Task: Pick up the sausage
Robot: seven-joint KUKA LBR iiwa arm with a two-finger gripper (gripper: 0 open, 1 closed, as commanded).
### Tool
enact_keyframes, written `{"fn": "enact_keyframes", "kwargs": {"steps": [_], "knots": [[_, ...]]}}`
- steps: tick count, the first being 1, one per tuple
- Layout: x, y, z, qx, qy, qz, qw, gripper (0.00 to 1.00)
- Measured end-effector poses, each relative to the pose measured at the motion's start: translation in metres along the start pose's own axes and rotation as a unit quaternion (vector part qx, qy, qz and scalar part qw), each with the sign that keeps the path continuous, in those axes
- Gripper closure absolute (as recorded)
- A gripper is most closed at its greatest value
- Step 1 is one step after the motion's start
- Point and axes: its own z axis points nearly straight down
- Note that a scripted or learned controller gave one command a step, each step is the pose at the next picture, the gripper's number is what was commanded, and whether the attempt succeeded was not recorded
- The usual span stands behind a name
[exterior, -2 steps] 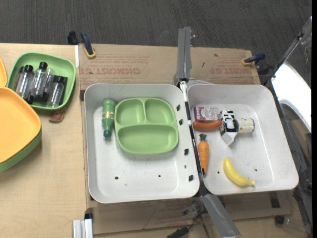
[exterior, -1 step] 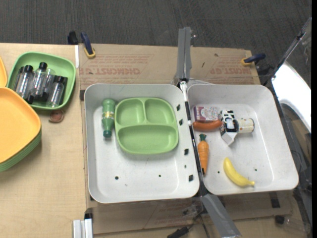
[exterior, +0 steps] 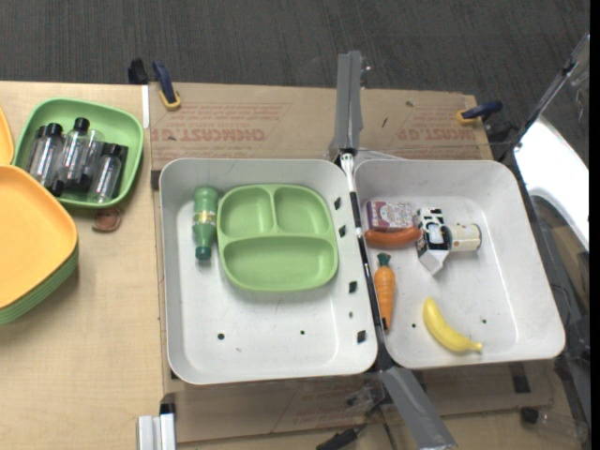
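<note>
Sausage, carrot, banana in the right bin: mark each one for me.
sausage [exterior: 394,237], camera view, middle of its length
carrot [exterior: 384,293], camera view, orange body below the green top
banana [exterior: 444,327], camera view, middle of the curve

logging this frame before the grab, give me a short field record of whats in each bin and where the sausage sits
left bin: green divided plate, green bottle lying beside the plate's left edge
right bin: sausage, purple packet, carrot, banana, white and black item
sausage position: near the right bin's left wall, just below the purple packet, above the carrot
sausage contact: touching or nearly touching the packet; cannot tell which
outside bins: green tray of bottles, orange plates
</note>
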Motion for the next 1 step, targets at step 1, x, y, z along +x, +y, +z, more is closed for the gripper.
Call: {"fn": "enact_keyframes", "kwargs": {"steps": [1], "knots": [[-0.0002, 0.0000, 0.0008, 0.001, 0.000, -0.042, 0.9991, 1.00]]}}
